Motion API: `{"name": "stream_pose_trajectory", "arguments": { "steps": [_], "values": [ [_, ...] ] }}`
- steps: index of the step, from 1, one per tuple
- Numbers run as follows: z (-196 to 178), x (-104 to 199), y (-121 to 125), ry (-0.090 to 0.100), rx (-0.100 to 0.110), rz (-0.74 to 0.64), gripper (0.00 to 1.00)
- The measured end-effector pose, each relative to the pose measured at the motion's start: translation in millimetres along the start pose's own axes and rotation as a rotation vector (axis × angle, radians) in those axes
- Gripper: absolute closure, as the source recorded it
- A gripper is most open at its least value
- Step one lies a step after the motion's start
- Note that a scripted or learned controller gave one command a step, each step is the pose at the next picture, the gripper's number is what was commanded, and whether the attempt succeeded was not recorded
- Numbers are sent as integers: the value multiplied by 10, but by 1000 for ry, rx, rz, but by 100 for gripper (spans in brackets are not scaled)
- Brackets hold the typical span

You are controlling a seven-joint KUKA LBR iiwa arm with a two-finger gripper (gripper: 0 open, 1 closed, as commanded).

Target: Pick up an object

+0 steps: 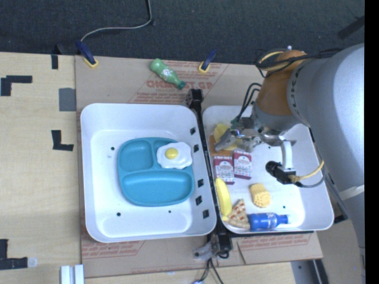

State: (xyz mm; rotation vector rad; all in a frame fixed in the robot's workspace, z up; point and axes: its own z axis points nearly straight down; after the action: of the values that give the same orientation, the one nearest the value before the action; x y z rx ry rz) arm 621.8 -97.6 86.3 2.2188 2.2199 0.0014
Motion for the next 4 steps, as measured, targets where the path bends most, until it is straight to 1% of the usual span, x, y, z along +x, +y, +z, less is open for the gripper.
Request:
{"name": "stream_pose_trajectory", "arguments": {
  "steps": [1,2,3,4],
  "values": [
    [12,-11,437,2,7,0,0],
    [-5,-41,-122,0,0,0,0],
    [12,-21,405,2,6,0,0],
    [5,-12,229,-1,0,0,0]
  ]
}}
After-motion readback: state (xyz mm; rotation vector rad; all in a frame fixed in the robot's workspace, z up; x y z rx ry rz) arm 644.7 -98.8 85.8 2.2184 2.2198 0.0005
